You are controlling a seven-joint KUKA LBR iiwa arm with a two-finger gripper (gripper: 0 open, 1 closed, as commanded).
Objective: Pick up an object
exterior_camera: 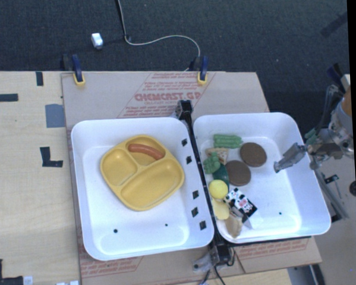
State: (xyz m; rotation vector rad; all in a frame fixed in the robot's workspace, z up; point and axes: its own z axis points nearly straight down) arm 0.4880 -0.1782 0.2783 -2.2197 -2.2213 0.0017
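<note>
The camera view looks down at a slant on a surface (25, 177) bearing two shallow white bins side by side on a brown cardboard sheet (163, 95).

The left bin (90, 233) holds a yellow divided plate (142, 172), tilted a little, with a sausage-shaped toy (145, 149) lying in its upper compartment.

The right bin (289, 216) has its things crowded along its left wall. Near the top lies a green ridged piece (227, 140), with a darker green piece (212, 164) below it. Two brown discs sit just beside each other: the upper one (253, 154) and the lower one (238, 173). Below them a yellow ball (218, 188) touches a black-and-white spotted toy (239, 203), and a yellowish item (221, 210) and a pale tan piece (233, 226) lie nearest the front wall.

The end effector (284, 162) hangs over the right bin's right part, well apart from the cluster, reaching in from the right. Whether it is spread or pressed together cannot be told; nothing is seen pinched in it.
</note>
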